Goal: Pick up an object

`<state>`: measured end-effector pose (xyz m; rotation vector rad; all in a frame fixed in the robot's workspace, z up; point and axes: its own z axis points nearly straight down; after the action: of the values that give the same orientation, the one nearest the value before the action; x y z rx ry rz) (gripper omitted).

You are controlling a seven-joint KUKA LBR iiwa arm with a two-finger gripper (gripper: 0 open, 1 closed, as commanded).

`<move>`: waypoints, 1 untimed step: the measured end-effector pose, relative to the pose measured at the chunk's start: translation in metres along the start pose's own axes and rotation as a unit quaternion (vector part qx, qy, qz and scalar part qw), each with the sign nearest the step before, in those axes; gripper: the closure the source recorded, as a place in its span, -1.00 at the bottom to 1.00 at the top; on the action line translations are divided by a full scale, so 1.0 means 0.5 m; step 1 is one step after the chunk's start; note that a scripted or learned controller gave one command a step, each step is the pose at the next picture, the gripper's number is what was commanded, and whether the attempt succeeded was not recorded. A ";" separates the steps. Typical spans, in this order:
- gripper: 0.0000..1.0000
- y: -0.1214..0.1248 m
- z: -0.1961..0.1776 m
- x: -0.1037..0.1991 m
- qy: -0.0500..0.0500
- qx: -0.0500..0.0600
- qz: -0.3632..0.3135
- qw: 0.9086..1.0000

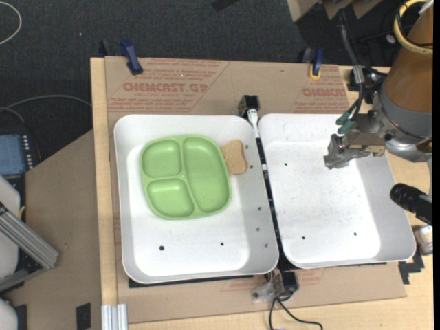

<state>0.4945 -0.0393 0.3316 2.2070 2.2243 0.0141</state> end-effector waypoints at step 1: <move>1.00 -0.031 0.038 0.182 0.001 0.009 -0.001 1.000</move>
<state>0.4784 0.0516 0.3124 2.2144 2.2367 -0.0019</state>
